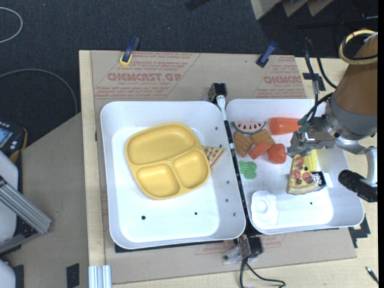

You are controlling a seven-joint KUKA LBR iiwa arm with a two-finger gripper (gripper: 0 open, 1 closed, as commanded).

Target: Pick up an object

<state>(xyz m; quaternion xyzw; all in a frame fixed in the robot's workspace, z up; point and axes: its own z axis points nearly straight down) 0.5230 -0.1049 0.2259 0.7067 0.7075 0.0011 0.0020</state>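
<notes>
1. My arm (360,83) comes in from the right, grey with its orange band, and reaches over the right bin (336,218).
2. My gripper (302,146) hangs over the upper middle of that bin, just above the pizza slice (300,176); I cannot tell from this slanted view whether it is parted or closed, and I see nothing clearly caught in it.
3. The pizza slice lies flat with its point toward the gripper and its crust toward the near rim (a small black-and-white piece sits against its right side, too small to name).
4. To the left of the gripper, a red tomato-like piece (276,153) sits close by, touching an orange-red piece beside it.
5. Behind those, a carrot (284,125) lies near the far wall, with a watermelon slice (248,126) to its left.
6. Brown bread-like pieces (247,141) lie just below the watermelon slice, and a small green item (248,170) sits nearer me along the left wall.
7. A white container (264,209) rests in the near left corner of the right bin.
8. The left bin (174,224) bears a yellow divided plate (166,159), with a waffle-patterned wedge (213,155) touching its right edge.
</notes>
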